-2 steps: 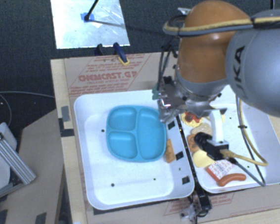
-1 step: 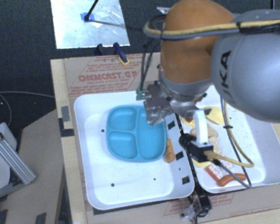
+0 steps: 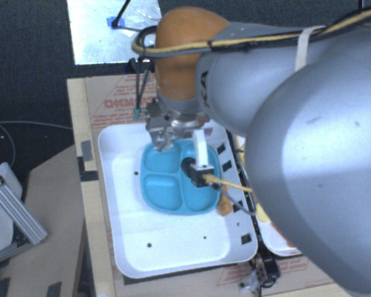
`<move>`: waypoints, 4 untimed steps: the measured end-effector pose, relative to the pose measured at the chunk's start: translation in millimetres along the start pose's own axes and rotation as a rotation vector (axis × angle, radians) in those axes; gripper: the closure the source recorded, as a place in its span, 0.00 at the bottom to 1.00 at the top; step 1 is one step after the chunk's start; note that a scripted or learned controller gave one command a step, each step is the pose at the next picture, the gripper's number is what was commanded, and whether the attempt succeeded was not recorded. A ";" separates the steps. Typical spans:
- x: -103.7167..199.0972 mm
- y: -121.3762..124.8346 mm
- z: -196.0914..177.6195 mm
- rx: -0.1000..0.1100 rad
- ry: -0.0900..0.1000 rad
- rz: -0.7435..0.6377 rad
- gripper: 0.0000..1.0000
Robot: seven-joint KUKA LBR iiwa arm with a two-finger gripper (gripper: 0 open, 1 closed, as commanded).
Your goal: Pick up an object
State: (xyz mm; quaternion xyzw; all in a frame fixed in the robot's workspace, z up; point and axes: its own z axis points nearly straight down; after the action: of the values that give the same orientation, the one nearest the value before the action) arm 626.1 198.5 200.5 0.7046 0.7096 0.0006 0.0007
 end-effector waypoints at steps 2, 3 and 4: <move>-17.2 -93.2 -60.8 0.002 0.002 -0.002 1.00; -25.2 -139.8 -223.5 -0.014 0.009 0.000 1.00; 25.2 -135.9 -124.9 0.008 -0.001 -0.002 1.00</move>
State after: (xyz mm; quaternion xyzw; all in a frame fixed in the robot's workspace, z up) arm 489.9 222.7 325.1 0.7040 0.7101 -0.0029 -0.0018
